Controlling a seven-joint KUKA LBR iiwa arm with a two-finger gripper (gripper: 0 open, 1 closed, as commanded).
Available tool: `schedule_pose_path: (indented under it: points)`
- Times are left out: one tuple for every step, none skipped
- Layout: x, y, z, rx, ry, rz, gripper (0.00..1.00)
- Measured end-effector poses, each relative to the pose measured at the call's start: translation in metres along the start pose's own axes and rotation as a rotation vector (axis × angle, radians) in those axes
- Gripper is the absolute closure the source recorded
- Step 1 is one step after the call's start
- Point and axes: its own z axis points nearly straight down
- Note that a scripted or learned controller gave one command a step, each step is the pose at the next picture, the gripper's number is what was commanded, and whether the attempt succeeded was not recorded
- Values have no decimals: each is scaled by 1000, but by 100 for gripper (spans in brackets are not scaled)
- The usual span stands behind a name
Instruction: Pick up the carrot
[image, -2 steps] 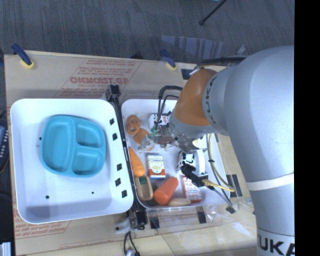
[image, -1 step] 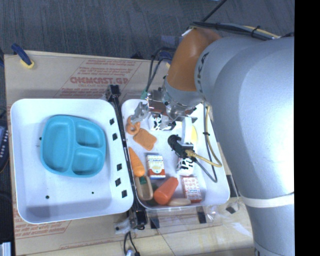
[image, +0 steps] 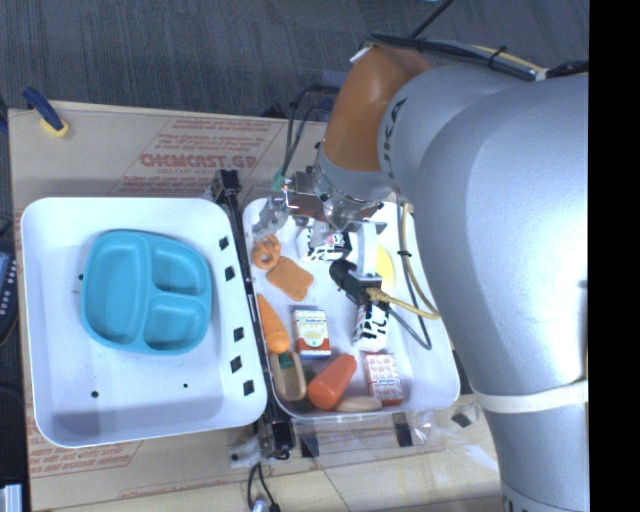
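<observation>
the carrot (image: 272, 322) lies in the right bin (image: 437, 352), along its left wall, thin end pointing up. a small juice box (image: 312, 332) sits just beside it and a round pretzel (image: 265, 252) is near its tip. the gripper (image: 322, 215) hangs over the top of that bin, well away from the carrot. i cannot tell how far open it is or if it has anything. it should go down and left, turn to pinch the carrot across its thin sides, and keep off the wall.
</observation>
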Motion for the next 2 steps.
schedule_pose_path:
  points:
    - [0,-49,1,5,1,-268,0]
    - [6,-67,1,6,1,-183,0]
